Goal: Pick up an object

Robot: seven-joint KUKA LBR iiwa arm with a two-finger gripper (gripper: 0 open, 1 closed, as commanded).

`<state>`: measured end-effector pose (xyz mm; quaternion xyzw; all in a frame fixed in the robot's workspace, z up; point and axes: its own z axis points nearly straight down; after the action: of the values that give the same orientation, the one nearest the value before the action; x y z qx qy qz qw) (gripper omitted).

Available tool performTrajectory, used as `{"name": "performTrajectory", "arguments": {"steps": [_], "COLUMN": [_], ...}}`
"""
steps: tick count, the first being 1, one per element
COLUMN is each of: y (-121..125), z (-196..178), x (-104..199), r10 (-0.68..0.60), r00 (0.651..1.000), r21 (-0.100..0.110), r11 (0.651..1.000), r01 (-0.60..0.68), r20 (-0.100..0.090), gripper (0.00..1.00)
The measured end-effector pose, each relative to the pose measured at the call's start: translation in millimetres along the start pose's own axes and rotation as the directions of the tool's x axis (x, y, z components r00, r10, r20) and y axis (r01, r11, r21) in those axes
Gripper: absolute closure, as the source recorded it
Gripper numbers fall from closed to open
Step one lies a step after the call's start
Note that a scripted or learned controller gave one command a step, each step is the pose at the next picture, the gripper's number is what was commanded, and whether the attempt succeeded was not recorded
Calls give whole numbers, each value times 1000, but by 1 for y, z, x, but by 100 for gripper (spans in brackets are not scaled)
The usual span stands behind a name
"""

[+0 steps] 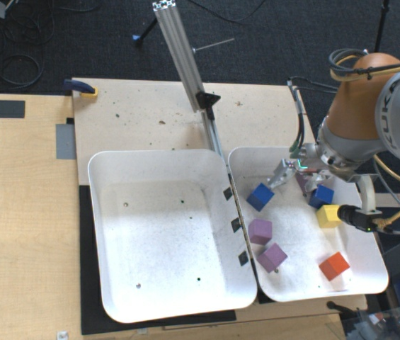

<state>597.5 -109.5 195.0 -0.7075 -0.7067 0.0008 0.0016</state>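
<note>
two shallow white bins sit side by side on the bench, the left bin (115, 190) and the right bin (369, 275). six blocks lie in the right bin, counted by colour: two blue, two purple, one yellow, one orange-red. the first blue block (260, 197) rests near the bin's upper left part, close to the divider between the bins. the second blue block (321, 196) lies further right, touching or just beside the yellow block (328, 215), which sits below it. the two purple blocks are near the left wall of the bin: the upper purple block (260, 230) and, just below it, the lower purple block (272, 256). the orange-red block (335, 266) lies alone toward the bin's lower right corner.

the arm (362, 112) reaches in from the right, and the gripper (300, 173) hangs over the upper part of the right bin, between the two blue blocks. its fingers look spread apart, one finger (279, 176) angling toward the first blue block, with nothing seen between them. a slanted metal rail (182, 55) stands behind the bins.
</note>
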Motion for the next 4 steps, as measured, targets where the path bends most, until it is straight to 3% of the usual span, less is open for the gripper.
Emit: {"name": "performTrajectory", "arguments": {"steps": [1,2,3,4], "y": [4,6,5,15], "z": [55,104,93,40], "x": [8,9,8,0], "r10": [-1,-2,5,1], "r00": [1000,1000,1000,1000], "r21": [6,-7,-5,-6], "r11": [1000,1000,1000,1000], "r01": [1,2,-5,-1], "r20": [0,1,0,2], "gripper": [0,0,100,100]}}
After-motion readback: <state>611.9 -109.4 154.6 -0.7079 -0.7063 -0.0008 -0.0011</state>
